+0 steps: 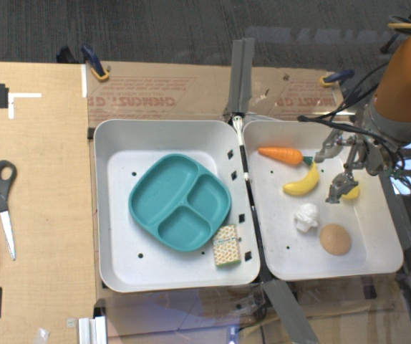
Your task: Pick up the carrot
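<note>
Task status: not started as far as a grasp goes. The carrot [281, 155] lies flat on the floor of the right bin [377, 264], toward its far left corner, orange body pointing left and green stub toward the right. Nothing touches it except possibly the banana [302, 181], whose upper tip sits just beside the green end; contact there is too close to call.

The gripper [343, 170] hangs over the right half of the same bin, to the right of the carrot and apart from it, with the banana between the two. Its jaws appear spread apart, two metal fingers visible with a gap and nothing held between them. A small yellow item [351, 191] shows just beneath one fingertip; what it is cannot be made out.

Other contents of the right bin: a white crumpled object [306, 216] and a brown egg-like ball [335, 239], both nearer the front. The left bin [109, 213] holds a teal divided plate [180, 202] and a small patterned block [227, 246].

Remaining, by my reading: shift left over the carrot, descend, close, lift. The banana's nearness to the stub end suggests gripping mid-body.
</note>
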You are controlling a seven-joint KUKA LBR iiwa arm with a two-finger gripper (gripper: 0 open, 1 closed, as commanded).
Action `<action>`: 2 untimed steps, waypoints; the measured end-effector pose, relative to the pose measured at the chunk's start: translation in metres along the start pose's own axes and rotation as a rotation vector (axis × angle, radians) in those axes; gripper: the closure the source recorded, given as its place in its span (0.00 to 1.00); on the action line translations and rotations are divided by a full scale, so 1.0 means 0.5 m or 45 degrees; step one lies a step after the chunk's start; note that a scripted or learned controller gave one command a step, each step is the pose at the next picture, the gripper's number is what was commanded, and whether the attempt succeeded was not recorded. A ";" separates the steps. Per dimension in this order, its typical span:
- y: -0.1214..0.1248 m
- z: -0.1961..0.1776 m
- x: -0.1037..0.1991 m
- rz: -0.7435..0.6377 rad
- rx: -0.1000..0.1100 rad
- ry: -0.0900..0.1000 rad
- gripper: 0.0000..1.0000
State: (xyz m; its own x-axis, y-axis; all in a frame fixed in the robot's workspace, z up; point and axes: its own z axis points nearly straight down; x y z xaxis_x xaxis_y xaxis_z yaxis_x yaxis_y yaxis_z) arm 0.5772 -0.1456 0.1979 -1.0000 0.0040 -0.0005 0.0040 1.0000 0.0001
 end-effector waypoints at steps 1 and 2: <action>-0.042 0.211 -0.114 -0.018 0.001 -0.005 0.00; 0.041 0.194 -0.120 0.094 0.005 -0.002 0.00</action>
State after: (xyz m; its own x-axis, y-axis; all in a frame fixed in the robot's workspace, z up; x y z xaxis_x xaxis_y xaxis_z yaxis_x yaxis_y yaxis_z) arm 0.6375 -0.1252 0.1009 -0.9970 0.0778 -0.0023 0.0778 0.9970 -0.0041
